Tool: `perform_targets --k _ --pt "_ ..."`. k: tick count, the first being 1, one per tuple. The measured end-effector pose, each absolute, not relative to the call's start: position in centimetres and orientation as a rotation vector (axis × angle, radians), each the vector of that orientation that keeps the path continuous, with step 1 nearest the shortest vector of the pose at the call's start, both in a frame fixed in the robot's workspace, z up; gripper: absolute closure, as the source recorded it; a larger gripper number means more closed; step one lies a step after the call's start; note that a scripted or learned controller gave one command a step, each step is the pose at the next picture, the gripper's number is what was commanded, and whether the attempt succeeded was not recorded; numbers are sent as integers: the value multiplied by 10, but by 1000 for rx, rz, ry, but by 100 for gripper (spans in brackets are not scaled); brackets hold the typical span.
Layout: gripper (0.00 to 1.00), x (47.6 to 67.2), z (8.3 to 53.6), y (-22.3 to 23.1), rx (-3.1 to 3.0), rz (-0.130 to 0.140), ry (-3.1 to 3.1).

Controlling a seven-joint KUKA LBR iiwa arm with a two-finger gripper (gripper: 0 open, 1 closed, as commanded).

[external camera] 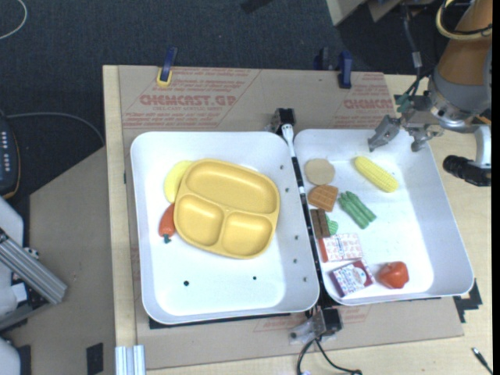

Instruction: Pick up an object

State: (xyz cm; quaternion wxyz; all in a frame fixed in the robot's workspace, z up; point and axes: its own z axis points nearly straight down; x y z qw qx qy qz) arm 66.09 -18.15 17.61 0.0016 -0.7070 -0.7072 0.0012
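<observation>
A grey robot arm with an orange band reaches over the far right corner of the right-hand shallow white bin (449,233), its two-finger gripper (402,135) spread open and holding nothing, poised above the bin's far edge. The nearest candidate for a pick, a yellow plastic corn cob (376,173), lies just below it toward the bin's far side. Beside it along the bin's left edge sit a round tan biscuit-like disc (319,170) and an orange-brown wedge (323,198), with a bundle of green bean pods (357,208) near the centre. Toward the near edge rest two red-and-white printed packets (344,262) and a red toy tomato (393,274). In the left-hand white bin (148,233) a yellow divided plastic tray (226,208) covers most of a yellow banana-like piece (175,180) and a red-orange pepper (167,223) at its left side.

The risk from here is a miss: the corn cob is rounded and lies at a slant, so fingers closing off-centre could roll it aside or squeeze it out. A descent too close to the bin's far wall could also strike the rim.
</observation>
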Motion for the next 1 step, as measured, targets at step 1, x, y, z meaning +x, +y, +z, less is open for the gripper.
perform_targets --k 1 --pt "0 660 113 -180 -2217 4 -2220"
